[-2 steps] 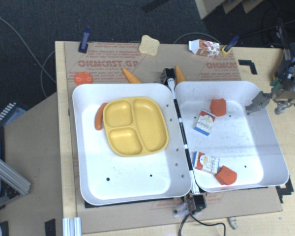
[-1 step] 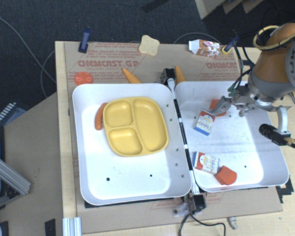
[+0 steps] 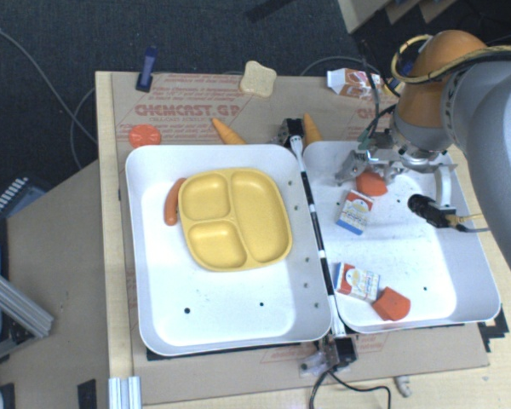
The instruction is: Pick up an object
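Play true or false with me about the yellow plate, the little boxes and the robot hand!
1. The yellow divided plate sits in the left bin. True.
2. The hot dog lies inside one of the plate's compartments. False: it lies on the bin floor, against the plate's left edge.
3. Two small cartons lie in the right bin. True.
4. The gripper hangs over the left bin. False: it is over the far end of the right bin, by a red-orange piece.
5. A slice of bread rests on the bench behind the bins. True.
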Motion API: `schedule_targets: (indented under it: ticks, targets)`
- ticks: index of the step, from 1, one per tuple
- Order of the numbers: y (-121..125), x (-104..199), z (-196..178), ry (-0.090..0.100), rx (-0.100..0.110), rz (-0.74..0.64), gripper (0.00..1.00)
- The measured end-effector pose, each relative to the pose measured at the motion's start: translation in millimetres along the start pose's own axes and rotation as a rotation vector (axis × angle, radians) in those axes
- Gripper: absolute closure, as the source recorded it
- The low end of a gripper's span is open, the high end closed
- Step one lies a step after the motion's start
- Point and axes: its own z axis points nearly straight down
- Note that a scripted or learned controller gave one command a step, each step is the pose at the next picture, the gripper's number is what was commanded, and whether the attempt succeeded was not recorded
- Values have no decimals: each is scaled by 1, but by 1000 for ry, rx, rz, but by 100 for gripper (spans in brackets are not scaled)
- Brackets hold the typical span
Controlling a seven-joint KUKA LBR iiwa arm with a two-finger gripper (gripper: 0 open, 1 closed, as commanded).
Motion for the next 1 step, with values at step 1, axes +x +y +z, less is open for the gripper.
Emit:
schedule_targets:
  ticks: [1]
  targets:
    - [1, -1, -12, -3, -5, -1, 100]
